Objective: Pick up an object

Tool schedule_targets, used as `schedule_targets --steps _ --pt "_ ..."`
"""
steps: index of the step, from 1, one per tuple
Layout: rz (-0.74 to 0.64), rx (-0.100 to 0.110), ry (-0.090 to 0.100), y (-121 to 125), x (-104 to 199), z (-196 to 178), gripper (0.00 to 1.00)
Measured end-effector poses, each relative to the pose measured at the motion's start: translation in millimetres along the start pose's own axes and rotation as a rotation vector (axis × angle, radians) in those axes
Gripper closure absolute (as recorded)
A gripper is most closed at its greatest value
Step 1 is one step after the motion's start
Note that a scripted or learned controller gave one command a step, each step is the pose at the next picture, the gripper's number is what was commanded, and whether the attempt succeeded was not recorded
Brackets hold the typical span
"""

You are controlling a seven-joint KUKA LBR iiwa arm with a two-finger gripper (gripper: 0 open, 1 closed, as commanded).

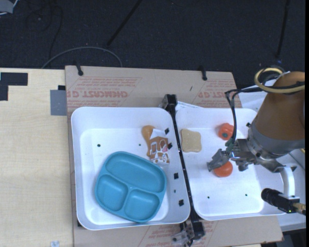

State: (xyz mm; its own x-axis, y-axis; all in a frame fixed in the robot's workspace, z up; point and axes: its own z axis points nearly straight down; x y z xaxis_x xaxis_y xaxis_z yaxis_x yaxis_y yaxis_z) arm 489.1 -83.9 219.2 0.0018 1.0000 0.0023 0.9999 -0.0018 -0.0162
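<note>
My gripper (220, 162) hangs low over the right bin (237, 205), reaching in from the right. A small orange-red round object (224, 170) lies right under its fingertips, partly covered by them. A second orange-red object (225, 131) with a dark stem sits farther back in the same bin. A tan slice of bread (191, 140) lies near the divider. In the left bin (85, 143) are a blue divided plate (130, 186), an orange piece (148, 133) and a small brown-and-white spotted toy (158, 150).
A black clamp bar (178, 158) runs between the two bins. The arm's orange band and grey wrist (278, 122) loom over the right bin's right edge. Cardboard (144, 89) lies under both bins.
</note>
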Motion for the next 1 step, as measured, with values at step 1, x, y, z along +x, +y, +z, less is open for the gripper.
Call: schedule_targets --steps 1 --pt "-0.002 -0.011 -0.001 2.3 -0.2 -5.7 0.0"
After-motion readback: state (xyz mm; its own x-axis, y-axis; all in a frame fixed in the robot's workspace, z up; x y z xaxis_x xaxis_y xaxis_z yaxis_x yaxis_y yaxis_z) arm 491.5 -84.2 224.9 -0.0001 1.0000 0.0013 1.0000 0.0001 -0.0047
